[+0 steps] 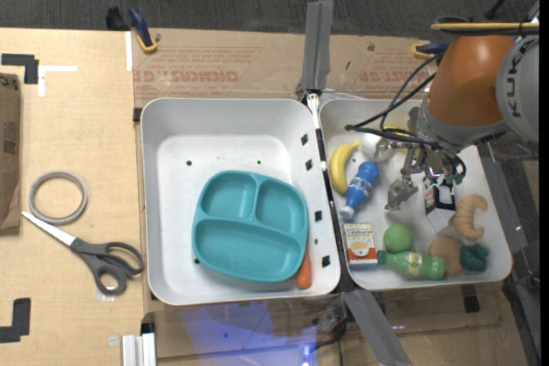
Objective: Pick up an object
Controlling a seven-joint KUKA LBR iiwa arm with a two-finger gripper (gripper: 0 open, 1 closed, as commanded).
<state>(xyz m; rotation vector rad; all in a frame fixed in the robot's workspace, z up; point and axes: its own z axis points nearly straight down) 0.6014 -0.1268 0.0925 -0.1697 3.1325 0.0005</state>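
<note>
My gripper hangs over the middle of the right bin, below the arm's orange band, with its fingers spread and nothing between them. Just left of it lie a blue bottle and a yellow banana. A green ball sits below it, beside a small carton and a green bottle lying along the front wall. To the right are a tan croissant, a brown round piece and a dark green piece.
The left bin holds a teal divided plate with an orange carrot at its front right corner. Scissors and a tape roll lie on the bench at left.
</note>
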